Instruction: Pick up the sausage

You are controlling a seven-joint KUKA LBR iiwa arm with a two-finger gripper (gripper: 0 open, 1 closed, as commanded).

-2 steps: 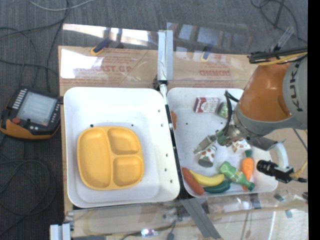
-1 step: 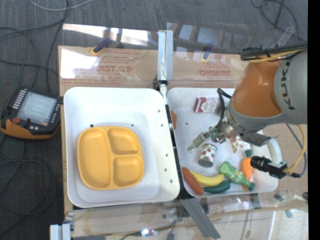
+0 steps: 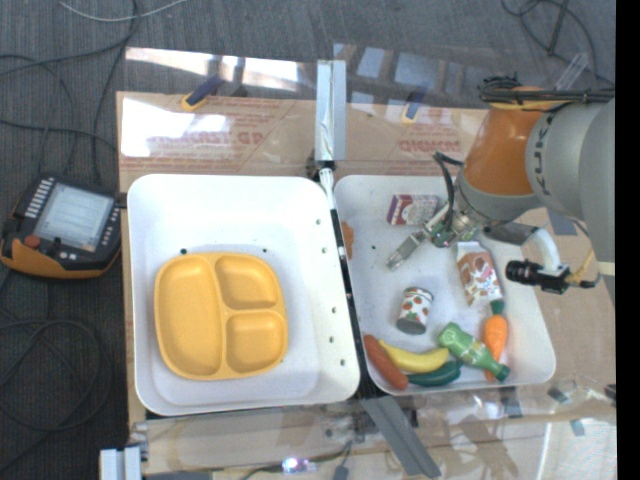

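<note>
Gripper [image 3: 398,259] hung low over the right bin's [image 3: 545,363] middle, fingers too blurred to judge. Sausage [image 3: 384,361] lay against that bin's near left corner, touching a banana [image 3: 416,355], well apart from gripper. Farther back, a small carton [image 3: 411,208].

Dark grey carpet [image 3: 250,18] lies around the surface [image 3: 200,133] (brownish, with glare on its far edge). Thin cables [image 3: 90,8] trail across the floor, and an orange-edged handheld screen [image 3: 62,226] sits left.
</note>
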